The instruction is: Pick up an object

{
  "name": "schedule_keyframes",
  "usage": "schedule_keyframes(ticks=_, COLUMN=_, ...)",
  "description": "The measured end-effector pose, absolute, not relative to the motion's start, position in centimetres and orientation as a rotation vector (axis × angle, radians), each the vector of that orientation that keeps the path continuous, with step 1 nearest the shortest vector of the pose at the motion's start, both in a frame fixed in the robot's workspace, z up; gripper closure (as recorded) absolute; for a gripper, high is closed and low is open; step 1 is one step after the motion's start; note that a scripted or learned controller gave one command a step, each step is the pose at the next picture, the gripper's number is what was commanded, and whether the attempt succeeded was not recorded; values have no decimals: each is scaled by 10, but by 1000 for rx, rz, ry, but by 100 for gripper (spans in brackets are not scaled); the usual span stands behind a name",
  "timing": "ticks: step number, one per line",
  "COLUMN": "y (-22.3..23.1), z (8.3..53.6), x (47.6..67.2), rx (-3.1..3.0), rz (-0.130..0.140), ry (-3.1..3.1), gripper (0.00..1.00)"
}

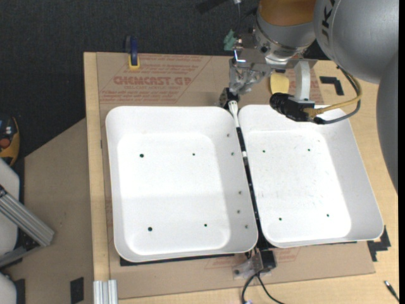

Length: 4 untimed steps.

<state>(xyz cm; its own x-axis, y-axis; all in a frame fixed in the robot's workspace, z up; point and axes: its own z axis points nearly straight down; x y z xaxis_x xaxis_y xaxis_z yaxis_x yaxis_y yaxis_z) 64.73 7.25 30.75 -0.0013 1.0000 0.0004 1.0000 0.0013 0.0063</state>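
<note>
My gripper (pixel 273 80) hangs from the grey arm with the orange band, above the back edge of the bench, near the far corner of the right bin (pixel 364 189). A small pale yellow piece (pixel 278 83) shows right under the gripper; whether it is gripped or lies on the board behind is unclear. A black part with a cable (pixel 292 106) hangs just over the right bin's back rim. The left bin (pixel 112 170) shows a bare white floor with a few dark dots.
The two bins meet along a dark seam (pixel 244 163) in the middle. A blue clamp (pixel 132 50) stands at the back left of the cardboard base. Metal framing (pixel 25 220) sits off the bench at the left.
</note>
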Motion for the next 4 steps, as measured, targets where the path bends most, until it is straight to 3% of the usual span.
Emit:
schedule_keyframes(ticks=1, y=165, z=259, x=651, rx=2216, rz=-3, ry=2233, gripper=100)
schedule_keyframes(ticks=2, y=126, z=316, x=647, rx=2221, rz=6, ry=2217, gripper=100)
schedule_keyframes(ticks=3, y=-32, z=332, x=626, rx=2236, rz=-6, ry=2201, gripper=100)
schedule_keyframes(ticks=4, y=64, z=237, x=627, rx=2220, rz=-3, ry=2228, gripper=100)
